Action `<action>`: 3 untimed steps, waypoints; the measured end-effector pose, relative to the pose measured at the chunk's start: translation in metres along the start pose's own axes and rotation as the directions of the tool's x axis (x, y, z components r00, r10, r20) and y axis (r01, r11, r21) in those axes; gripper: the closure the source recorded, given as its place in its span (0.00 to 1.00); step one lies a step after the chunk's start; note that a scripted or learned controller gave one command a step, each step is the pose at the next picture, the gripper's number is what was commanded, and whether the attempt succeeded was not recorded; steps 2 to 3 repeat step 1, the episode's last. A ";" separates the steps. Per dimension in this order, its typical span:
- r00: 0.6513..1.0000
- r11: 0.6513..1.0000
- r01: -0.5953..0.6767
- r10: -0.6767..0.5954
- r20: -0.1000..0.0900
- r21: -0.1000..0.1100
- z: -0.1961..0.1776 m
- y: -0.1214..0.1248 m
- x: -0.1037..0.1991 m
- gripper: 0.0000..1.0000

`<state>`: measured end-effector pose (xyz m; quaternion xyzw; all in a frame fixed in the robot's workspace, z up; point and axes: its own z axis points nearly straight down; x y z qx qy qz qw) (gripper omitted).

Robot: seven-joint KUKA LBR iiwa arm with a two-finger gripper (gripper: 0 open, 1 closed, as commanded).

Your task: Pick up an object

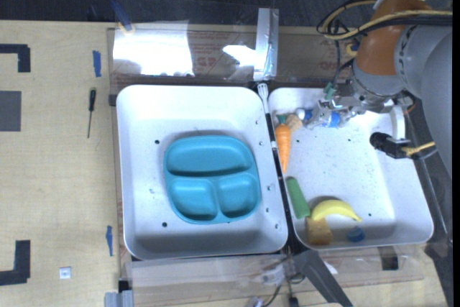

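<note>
Not yet done, to judge from the view: nothing seen lifted, all things resting on the floor of the right bin [374, 176]. Tool [332, 110] down at the 11 o'clock corner of that bin, under the grey arm [424, 61] with orange band. Cannot tell whether spread or pressed together; too small and cluttered there. Left to do: close on one thing, raise it clear of the bin.

Nearest candidate probably the carrot [283, 141], just beside the tool at its 8 o'clock, along the wall between the bins. Long axis from 12 to 6 o'clock, thick end toward 12, near the tool. Below it a green piece [297, 196], tilted slightly toward 5 o'clock. Banana [335, 210] at the bin's 6 o'clock edge, lying across, 9 to 3. Left bin [144, 118] holding a blue divided tray [212, 176], well apart from the tool.
</note>
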<state>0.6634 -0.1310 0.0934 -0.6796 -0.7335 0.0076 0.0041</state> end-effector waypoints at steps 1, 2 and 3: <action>0.999 0.999 0.048 -0.048 -0.006 -0.019 -0.093 -0.030 0.097 1.00; 0.999 0.999 0.048 -0.048 -0.006 -0.019 -0.093 -0.030 0.097 1.00; 0.999 0.999 0.048 -0.048 -0.006 -0.019 -0.093 -0.030 0.097 1.00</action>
